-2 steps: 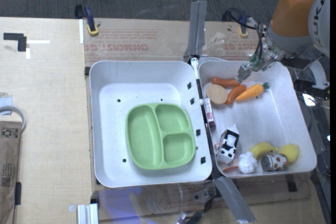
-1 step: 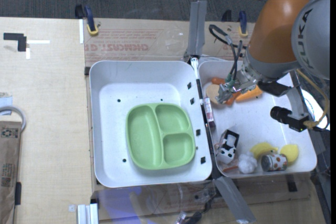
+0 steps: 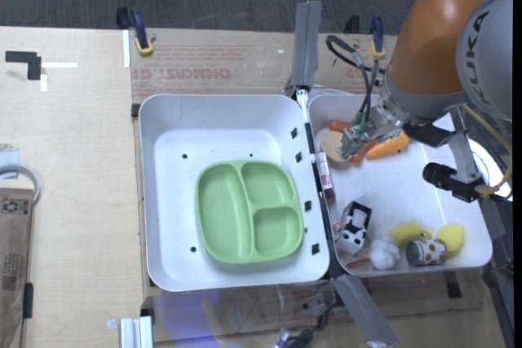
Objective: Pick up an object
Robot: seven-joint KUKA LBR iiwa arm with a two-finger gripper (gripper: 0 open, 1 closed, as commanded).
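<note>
Fixed overhead view of both bins. The gripper point(image 3: 359, 141) is lowered into the upper-left part of the right bin point(image 3: 481, 253), directly over an orange carrot-like toy point(image 3: 387, 146) and beside a pale round piece point(image 3: 330, 144) at its 9 o'clock. Whether the jaws are released or clenched cannot be told — clutter and the wrist mask them. Other candidates lie at 6 o'clock from the gripper, along the bin's lower edge: a black-and-white cow-patterned toy point(image 3: 352, 228), a white fluffy lump point(image 3: 382, 255), a small can point(image 3: 424, 251) and yellow pieces point(image 3: 449, 236). The left bin point(image 3: 163, 200) bears a green divided plate point(image 3: 249, 210).

Likely failure: the orange toy lies close against the pale piece and near the bin wall, so a closing finger could land on the neighbour, or the toy could roll free — leaving nothing caught.
</note>
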